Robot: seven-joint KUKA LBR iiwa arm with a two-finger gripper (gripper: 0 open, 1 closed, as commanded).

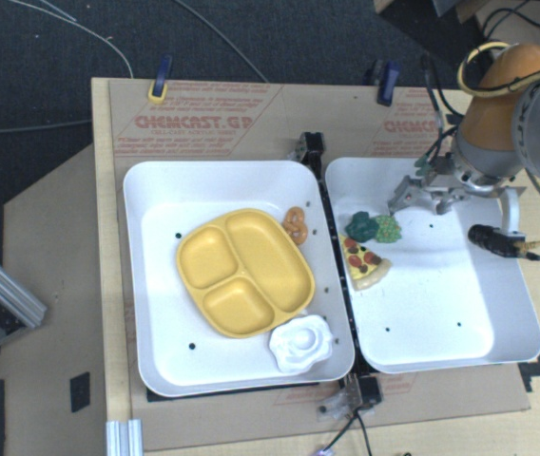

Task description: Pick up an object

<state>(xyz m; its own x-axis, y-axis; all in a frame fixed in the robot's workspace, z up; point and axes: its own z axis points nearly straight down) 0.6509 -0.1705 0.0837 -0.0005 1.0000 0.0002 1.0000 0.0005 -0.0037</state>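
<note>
My gripper [420, 200] hovers over the upper part of the right bin [460, 335], with its fingers spread open and nothing between them. A green broccoli piece [373, 227] lies just below and to the left of the fingertips, apart from them. Directly under the broccoli, a pizza slice [365, 265] rests against the bin's left wall.
The left bin [156, 198] holds a yellow divided plate [243, 272], a small brown pretzel [296, 223] at the plate's upper right, and a white fried-egg toy [299, 342] at its lower right. The arm reaches in from the upper right.
</note>
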